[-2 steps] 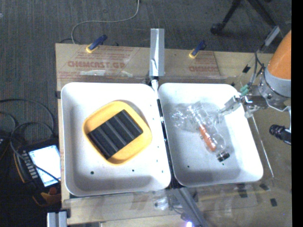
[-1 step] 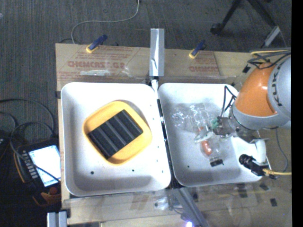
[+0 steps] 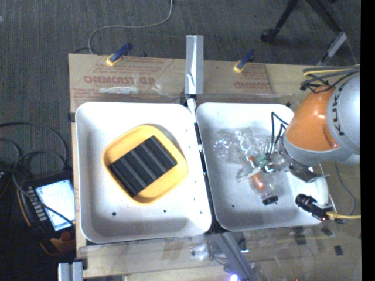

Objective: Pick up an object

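We start at the gripper (image 3: 270, 161), which hangs low over the right bin (image 3: 228, 206) at centre right of the frame, under the orange band of the arm (image 3: 319, 127); whether it is open or closed on anything we cannot tell, because wrist and cabling cover it. Just beneath and to its left lies a clear crinkled plastic piece (image 3: 237, 145), looking like thin packaging, with a small orange object (image 3: 258, 182) just below it and a small dark object (image 3: 269, 199) lower still. We judge the clear plastic to be very light, flimsy and slick: it would crumple under pressure and slide along the bin floor, so we would pinch a raised fold rather than a flat patch. The orange object looks compact and firmer, probably the easier grasp if taken across its narrow width. Further out, in the left bin (image 3: 94, 215), rests a yellow tray-like item with a black ribbed insert (image 3: 145, 163), stiff and broad. We think it too wide for the fingers except at its rim.
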You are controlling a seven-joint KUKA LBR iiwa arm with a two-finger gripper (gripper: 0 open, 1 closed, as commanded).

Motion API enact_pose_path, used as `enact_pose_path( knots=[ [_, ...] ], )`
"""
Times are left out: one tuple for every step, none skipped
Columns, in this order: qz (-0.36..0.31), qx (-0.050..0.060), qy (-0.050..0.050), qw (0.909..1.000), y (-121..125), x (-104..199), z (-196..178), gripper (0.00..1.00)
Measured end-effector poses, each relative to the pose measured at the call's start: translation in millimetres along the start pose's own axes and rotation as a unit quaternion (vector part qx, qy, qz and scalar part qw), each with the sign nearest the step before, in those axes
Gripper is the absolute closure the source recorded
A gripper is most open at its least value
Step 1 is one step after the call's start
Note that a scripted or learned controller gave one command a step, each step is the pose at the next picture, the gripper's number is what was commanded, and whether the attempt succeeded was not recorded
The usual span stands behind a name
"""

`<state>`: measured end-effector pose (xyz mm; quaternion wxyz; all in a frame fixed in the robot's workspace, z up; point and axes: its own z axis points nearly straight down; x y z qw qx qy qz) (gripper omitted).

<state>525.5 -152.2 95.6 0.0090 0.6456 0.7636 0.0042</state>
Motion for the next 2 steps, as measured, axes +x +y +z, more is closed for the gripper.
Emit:
enact_pose_path(
  knots=[
    [0.0,-0.003,0.0,1.0,2,0,-11,1.0],
    [-0.066,0.009,0.005,0.9978,30,57,-88,1.0]
  ],
)
